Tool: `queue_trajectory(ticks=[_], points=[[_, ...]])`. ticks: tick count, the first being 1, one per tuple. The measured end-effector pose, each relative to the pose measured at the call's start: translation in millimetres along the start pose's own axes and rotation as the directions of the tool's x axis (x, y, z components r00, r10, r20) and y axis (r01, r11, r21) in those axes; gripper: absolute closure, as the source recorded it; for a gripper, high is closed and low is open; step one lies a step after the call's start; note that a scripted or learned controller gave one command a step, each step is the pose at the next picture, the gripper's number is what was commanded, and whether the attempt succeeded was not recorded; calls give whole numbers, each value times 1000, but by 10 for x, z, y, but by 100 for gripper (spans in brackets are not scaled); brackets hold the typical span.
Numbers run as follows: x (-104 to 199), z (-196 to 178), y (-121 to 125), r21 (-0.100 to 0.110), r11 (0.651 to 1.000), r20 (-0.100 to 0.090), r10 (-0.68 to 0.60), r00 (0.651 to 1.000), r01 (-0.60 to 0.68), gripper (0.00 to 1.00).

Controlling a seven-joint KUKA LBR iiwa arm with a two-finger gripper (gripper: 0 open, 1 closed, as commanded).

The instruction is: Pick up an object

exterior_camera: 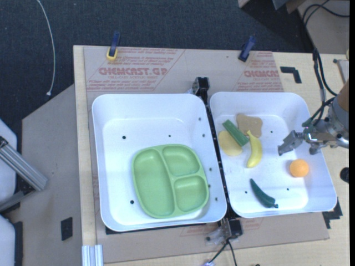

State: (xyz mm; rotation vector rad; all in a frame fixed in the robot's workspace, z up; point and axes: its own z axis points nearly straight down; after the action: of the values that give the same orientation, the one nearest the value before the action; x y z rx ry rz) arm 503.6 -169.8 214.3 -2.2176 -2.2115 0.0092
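Red "CHEMCAST GP" print runs across the brown paper-covered bench board (138, 71); the grey two-finger gripper (289, 144) hovers, jaws spread, gripping nothing.

— What does the arm (339, 115) look like?

— Little of it shows. Behind the jaws sits a pale grey, rounded wrist body, and above that a sliver of orange-tan at the picture's edge.

— And the gripper (288, 144)?

— Dark grey metal, blocky, with angular fingers (288, 143) sticking out from a silvery mount.

— Any cables?

— Yes, thin black cables (318, 79) loop down from above and run beside the wrist, just behind the jaws. Screws or markings are too small to make out.
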Motion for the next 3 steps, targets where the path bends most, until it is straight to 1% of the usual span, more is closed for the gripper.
queue_trajectory(ticks=[1,2,3], points=[[2,-53,26,-11,1000,3,-3,1000,3,0],[53,577,2,-3,1000,0,-3,1000,3,0],[95,1194,-40,-4,1000,0,-3,1000,3,0]])
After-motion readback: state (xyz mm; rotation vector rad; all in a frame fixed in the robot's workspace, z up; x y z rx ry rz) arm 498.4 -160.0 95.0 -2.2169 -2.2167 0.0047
